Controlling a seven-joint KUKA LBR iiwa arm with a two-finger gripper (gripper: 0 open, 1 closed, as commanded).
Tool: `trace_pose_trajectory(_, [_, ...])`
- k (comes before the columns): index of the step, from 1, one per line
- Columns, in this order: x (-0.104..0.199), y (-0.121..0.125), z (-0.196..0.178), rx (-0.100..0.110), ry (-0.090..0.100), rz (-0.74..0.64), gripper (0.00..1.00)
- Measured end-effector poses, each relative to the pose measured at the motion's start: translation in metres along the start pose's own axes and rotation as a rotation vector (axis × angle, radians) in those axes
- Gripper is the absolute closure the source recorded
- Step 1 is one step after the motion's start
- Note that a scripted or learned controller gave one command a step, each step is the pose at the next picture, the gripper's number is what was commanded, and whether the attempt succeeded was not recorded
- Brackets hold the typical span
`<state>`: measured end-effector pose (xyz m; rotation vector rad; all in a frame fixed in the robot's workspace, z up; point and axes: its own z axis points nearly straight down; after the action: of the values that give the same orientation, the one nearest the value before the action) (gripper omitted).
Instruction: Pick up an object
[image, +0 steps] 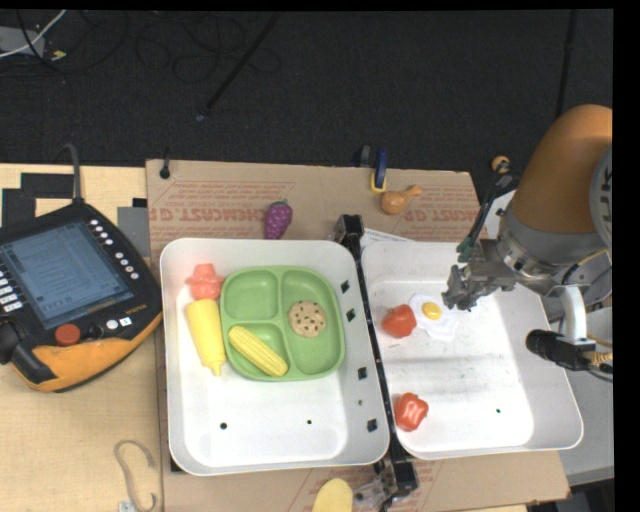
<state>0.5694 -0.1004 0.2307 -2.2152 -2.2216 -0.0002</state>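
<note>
Cardboard sheeting (320, 195) covers the bench beneath two shallow white bins, and behind it we see dark carpet strewn with cables. From the one overhead camera, we find the left bin (260, 430) holding a green divided plate (283, 325) with a cookie (307, 319) in one compartment and a corn cob (258, 351) in another. A yellow bottle-shaped toy (205, 334) lies just beside the plate's left edge, touching a pink piece (203, 281) above it.

Over in the right bin (500, 420) we see a red tomato (399, 321) near a fried egg (434, 314), and a red pepper (410, 410) well apart toward the near wall. We see the gripper (463, 288) hanging just beside the egg, above the bin floor; we cannot tell how its dark fingers stand, and nothing shows between them.

On the cardboard lie a purple grape bunch (278, 219) and an orange-brown toy (399, 199). A teach pendant (70, 290) rests to the left.
</note>
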Motion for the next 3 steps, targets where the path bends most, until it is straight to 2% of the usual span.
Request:
trace_pose_trajectory(1, [0.042,-0.026,0.008,0.002,-0.001,0.001,1.0])
trace_pose_trajectory(2, [0.071,-0.026,0.013,0.001,-0.001,0.002,1.0])
trace_pose_trajectory(3, [0.066,-0.024,-0.002,-0.001,-0.003,0.004,1.0])
